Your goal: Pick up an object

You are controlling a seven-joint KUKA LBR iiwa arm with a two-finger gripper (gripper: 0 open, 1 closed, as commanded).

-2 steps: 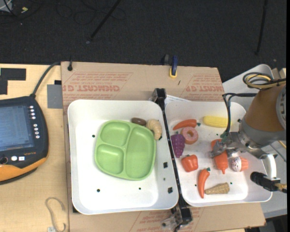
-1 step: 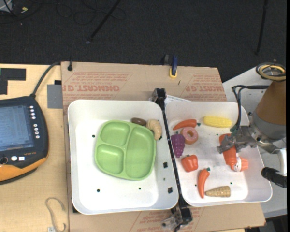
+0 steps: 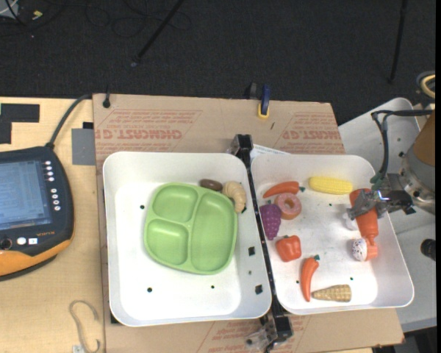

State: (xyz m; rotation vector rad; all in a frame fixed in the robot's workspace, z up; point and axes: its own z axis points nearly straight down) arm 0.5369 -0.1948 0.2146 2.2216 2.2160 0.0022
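Where the right bin (image 3: 397, 285) meets its far-right wall, the gripper (image 3: 364, 210) sits low over an orange carrot (image 3: 369, 229); whether it is clenched, I cannot tell.

Orange carrot (image 3: 369, 226), plastic toy, lies in right bin directly below the gripper (image 3: 361, 206), top end at the jaws, body angled down away from them. White-and-red ball-like piece (image 3: 361, 250) rests just beyond carrot's lower tip. Contact between jaws and carrot unclear.
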